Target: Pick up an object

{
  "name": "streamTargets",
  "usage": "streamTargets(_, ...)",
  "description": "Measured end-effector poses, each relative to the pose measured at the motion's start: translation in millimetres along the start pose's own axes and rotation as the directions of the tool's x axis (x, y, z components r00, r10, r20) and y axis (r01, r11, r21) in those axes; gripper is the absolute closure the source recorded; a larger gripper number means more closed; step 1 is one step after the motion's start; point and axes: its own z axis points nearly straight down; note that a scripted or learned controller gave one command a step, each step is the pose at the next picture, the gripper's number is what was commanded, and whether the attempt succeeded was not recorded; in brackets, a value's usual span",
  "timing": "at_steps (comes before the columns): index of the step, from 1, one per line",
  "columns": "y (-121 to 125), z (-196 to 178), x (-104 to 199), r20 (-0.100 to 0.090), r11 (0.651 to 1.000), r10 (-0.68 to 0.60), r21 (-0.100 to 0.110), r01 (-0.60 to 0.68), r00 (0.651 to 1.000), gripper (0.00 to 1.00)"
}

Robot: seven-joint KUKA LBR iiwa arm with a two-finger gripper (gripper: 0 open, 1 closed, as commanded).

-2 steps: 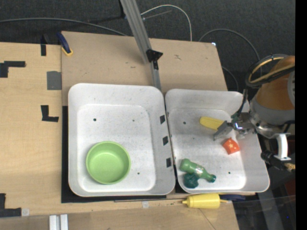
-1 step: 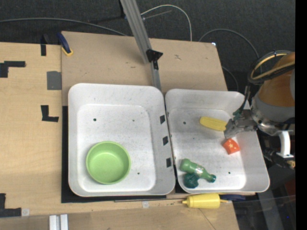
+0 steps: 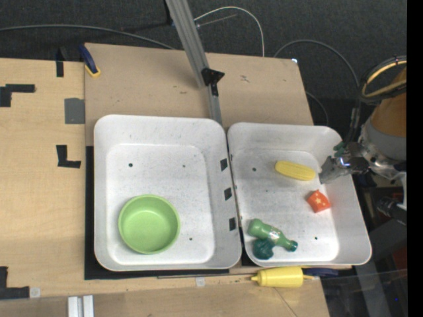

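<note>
In the right bin [image 3: 344, 233], a yellow corn cob [image 3: 295, 170] lies just left of the hand [image 3: 334, 166], whose grip I cannot tell. An orange block [image 3: 318, 201] and green bottle [image 3: 270, 236] lie nearer; a green bowl [image 3: 149, 223] occupies the left bin [image 3: 158, 134].

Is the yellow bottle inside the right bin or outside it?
Outside: the yellow bottle lies on its side on the bench, just beyond the right bin's near rim.
</note>
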Motion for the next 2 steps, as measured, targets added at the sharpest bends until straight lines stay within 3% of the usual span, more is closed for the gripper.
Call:
streamTargets(1,1,-49,0,0.001,1.000,-0.001,-0.001,0.001,1.000,1.00)
streamTargets(2,7,-34,52,-0.002,1.000,-0.005,0.005,0.005,1.000,1.00)
